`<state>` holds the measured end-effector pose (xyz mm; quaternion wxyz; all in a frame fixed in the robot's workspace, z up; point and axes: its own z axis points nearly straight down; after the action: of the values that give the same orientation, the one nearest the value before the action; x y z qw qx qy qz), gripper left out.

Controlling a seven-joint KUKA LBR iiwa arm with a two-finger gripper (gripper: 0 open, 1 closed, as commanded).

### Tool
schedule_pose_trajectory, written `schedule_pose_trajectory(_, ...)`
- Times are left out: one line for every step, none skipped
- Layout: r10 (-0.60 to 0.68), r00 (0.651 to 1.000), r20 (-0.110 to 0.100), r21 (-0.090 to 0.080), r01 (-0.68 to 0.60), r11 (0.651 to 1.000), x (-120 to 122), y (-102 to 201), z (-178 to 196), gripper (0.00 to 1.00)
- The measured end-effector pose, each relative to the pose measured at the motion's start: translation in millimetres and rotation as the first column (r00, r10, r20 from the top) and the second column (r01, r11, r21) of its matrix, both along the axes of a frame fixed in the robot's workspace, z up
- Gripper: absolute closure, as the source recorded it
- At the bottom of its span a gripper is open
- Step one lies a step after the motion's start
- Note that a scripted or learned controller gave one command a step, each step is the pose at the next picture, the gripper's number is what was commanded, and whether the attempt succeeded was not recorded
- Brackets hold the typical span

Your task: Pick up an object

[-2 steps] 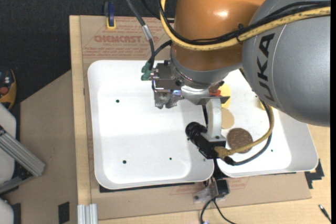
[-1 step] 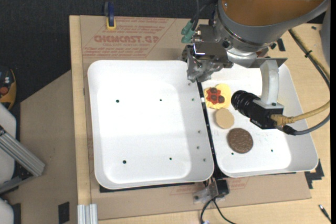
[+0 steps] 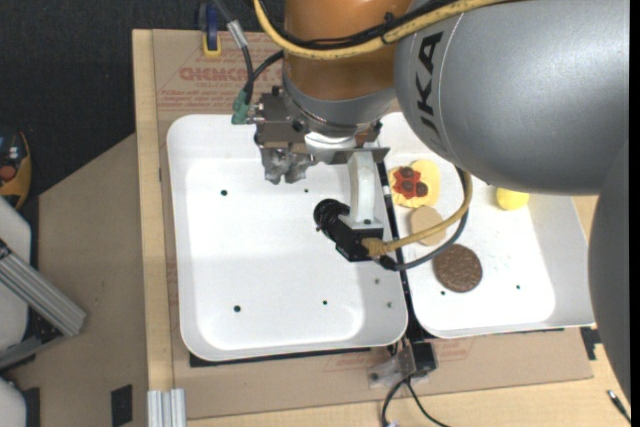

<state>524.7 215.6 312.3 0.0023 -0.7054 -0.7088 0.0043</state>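
My gripper [image 3: 318, 160] hangs under the orange wrist band, low over the far right part of the left bin [image 3: 230, 245], close to the divider between the bins. The wrist hides most of it. In the right bin [image 3: 520, 300] lie a yellow piece with red spots [image 3: 412, 182], a tan oval piece [image 3: 428, 221], a brown round disc [image 3: 458, 269] and a small yellow object [image 3: 511, 199]. All of these sit to the right of the gripper, apart from it. I see nothing held.
A black cable plug [image 3: 340, 231] and a yellow cable hang from the wrist over the divider. The grey arm covers the far right of the bench. Cardboard [image 3: 160, 95] lies under the bins, with a blue clamp [image 3: 211, 25] at its far edge.
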Motion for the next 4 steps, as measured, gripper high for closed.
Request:
schedule_pose_trajectory(-0.004,1.0,0.011,0.004,0.004,1.0,0,-3,18,1.0)
schedule_pose_trajectory(-0.004,1.0,0.0,0.0,0.004,1.0,-15,9,-44,1.0)
schedule_pose_trajectory(-0.007,1.0,0.015,0.004,0.007,1.0,-24,-23,15,1.0)
schedule_pose_trajectory(0.001,1.0,0.028,0.014,-0.001,1.0,-46,11,204,1.0)
